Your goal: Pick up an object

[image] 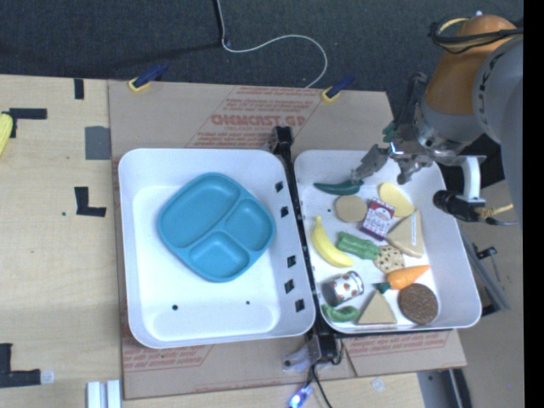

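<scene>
Our hand [387,161] hovers spread and empty above the green pepper [338,187], which lies just beside the divider. We judge it light, stiff, slick; grip mid-body.

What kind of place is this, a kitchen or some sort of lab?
Most likely a robotics lab bench, not a kitchen: a grey robot arm reaches over two white bins on taped-down cardboard, and the food in the right bin, such as the banana, looks like toys.
</scene>
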`<state>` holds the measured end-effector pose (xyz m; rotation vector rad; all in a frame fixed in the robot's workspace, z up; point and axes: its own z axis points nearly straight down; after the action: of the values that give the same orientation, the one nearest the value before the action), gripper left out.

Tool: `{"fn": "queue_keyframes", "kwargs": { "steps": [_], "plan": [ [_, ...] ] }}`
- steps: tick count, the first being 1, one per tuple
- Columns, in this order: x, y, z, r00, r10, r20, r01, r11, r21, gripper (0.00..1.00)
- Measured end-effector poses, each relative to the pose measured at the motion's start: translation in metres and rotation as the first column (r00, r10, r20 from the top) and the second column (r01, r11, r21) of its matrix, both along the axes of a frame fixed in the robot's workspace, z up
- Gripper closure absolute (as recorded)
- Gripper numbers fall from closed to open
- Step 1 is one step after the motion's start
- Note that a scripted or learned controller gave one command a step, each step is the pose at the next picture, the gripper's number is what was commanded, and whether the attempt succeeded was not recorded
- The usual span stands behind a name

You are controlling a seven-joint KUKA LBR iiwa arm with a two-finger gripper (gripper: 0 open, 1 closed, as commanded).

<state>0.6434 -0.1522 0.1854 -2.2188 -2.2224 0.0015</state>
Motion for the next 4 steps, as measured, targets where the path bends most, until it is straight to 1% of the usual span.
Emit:
{"fn": "queue_keyframes", "kwargs": {
  "steps": [1,2,3,4],
  "plan": [
    [-0.040,0.086,0.043,1.000,0.006,0.000,-0.006,1.000,0.003,0.00],
    [-0.087,0.127,-0.004,1.000,0.001,-0.007,-0.001,1.000,0.001,0.00],
    [-0.133,0.175,0.110,1.000,0.005,0.006,-0.005,1.000,0.002,0.00],
    [-0.160,0.166,0.254,1.000,0.001,0.017,-0.001,1.000,0.002,0.00]
  ]
}}
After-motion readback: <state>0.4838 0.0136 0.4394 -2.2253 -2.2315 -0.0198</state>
